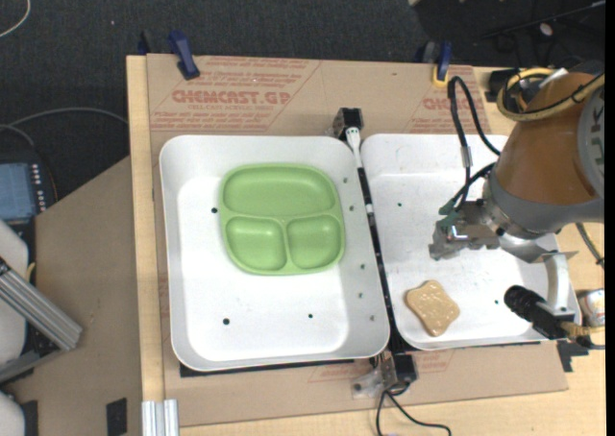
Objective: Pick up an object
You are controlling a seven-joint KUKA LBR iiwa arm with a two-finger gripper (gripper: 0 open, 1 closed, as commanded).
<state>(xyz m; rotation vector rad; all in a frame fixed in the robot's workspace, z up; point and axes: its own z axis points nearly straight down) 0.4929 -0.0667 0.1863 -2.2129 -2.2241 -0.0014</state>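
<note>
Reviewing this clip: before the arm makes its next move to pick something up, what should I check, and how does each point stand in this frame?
1. A pickable object lies in the right bin: ok, a tan cracker-shaped piece sits near its front edge.
2. Object free of neighbours: ok, bare bin floor all around it.
3. End effector over the target: not ok, it hangs farther back in the bin than the piece.
4. End effector carrying nothing: cannot tell.
5. Finger opening: cannot tell.
6. Left bin contents out of the way: ok, the green divided tray lies across the divider from the arm.
</note>
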